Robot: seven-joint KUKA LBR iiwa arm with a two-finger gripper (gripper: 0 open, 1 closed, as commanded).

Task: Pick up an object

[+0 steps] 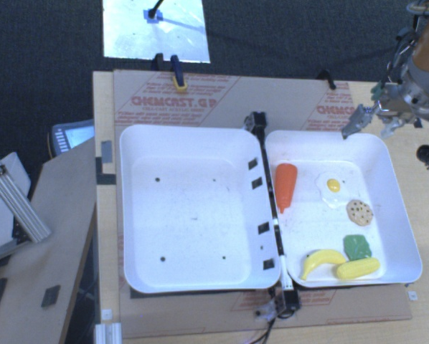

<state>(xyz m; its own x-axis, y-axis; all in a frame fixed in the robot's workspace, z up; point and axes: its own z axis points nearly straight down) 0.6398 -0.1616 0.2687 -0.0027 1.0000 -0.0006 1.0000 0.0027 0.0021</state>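
nearest the camera, along the front of the right bin (397, 192), lie a yellow banana (321, 261) and a second yellow piece (358, 267), just beside each other, with a green piece (356, 246) touching behind them. a little farther back sit a cookie (359, 211) and a fried egg (332, 188), close together, and an orange carrot (285, 185) lies lengthwise near the divider. the left bin (128, 213) stands alongside. farthest back, the gripper (372, 117) hangs over the right bin's far right corner, its two prongs spread apart with nothing between them. judging from this, the task is at the approach step: no object is gripped yet and all six are candidates. the next move calls for travelling forward over one piece, probably the egg or cookie as nearest, then descending with the prongs straddling it before closing. the flat egg may be hard to catch.
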